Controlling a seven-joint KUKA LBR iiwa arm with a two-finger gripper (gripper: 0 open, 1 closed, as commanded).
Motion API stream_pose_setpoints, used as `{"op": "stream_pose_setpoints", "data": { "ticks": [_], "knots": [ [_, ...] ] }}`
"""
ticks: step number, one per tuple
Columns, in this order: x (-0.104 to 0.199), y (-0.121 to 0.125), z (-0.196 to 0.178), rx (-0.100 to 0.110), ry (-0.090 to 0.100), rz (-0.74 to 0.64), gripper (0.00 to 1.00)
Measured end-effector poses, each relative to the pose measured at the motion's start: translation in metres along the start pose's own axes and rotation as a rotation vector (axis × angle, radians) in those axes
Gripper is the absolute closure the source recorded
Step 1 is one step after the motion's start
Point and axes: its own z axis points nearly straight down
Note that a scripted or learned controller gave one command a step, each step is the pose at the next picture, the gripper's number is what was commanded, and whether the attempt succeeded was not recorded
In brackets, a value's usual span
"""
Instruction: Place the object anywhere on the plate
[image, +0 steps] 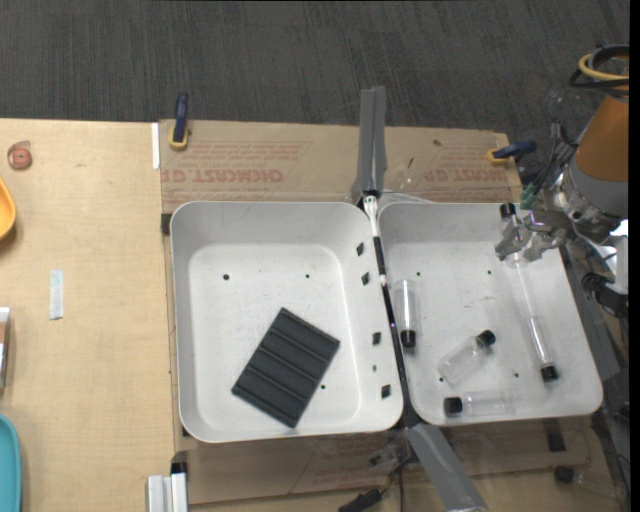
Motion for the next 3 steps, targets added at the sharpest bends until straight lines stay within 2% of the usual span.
{"op": "stream_pose_setpoints", "data": {
  "ticks": [1, 2, 3],
  "knots": [
    [0.047, 0.035, 0.006, 0.002, -0.001, 0.431, 1.0],
    [0.12, 0.053, -0.078, 0.001, -0.002, 0.202, 1.0],
    [0.197, 0.047, -0.105, 0.0, -0.001, -0.053, 1.0]
  ]
}}
